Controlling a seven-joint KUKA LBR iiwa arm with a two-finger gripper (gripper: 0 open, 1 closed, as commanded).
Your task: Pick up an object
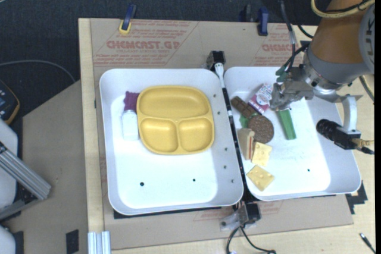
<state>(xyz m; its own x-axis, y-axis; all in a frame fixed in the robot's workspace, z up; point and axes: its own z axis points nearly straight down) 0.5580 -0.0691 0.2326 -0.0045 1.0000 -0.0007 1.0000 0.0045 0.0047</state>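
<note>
The grey two-finger gripper hung over the far part of the right white bin, its tips just above the upper end of a green stick-shaped object. Whether its tips were apart or together could not be told. Left of the stick lay a round brown patty and yellow cheese wedges. In the left white bin sat a yellow three-compartment plastic plate.

A yellow tray sits in a white bin. The other white bin holds a green stick, brown cookie and pale yellow cheese.
</note>
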